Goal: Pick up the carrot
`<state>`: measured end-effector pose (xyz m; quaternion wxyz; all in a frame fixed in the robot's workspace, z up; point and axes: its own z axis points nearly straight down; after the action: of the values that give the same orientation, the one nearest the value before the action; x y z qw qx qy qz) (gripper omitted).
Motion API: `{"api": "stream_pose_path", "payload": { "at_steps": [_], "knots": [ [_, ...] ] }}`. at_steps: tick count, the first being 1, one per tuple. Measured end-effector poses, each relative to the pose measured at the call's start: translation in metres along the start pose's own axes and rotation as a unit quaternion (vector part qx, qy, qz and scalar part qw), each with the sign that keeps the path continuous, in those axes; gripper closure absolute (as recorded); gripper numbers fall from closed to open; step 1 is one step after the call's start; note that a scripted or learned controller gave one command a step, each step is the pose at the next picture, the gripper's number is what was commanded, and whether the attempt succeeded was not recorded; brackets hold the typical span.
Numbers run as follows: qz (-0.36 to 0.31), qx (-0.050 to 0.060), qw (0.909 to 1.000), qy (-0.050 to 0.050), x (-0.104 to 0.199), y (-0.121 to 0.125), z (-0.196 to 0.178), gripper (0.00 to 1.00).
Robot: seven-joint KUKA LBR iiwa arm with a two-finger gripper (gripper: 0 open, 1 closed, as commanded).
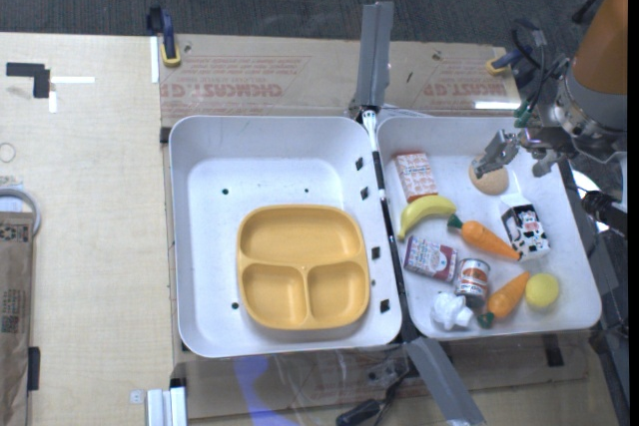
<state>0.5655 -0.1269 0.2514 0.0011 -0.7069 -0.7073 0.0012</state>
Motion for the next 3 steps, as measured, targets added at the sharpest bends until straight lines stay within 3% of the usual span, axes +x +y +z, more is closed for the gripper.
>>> {"api": "stream_pose_path", "payload": {
  "at_steps": [1, 2, 3],
  "knots": [
    [-0.025, 0.0, 0.9997, 0.0, 0.001, 0.004, 0.111, 0.0],
    [-0.101, -0.002, 0.9949, 0.0, 0.002, -0.014, 0.032, 0.0],
    [-0.052, 0.0, 0.9986, 0.0, 0.013, -0.02, 0.157, 0.0]
  ]
}}
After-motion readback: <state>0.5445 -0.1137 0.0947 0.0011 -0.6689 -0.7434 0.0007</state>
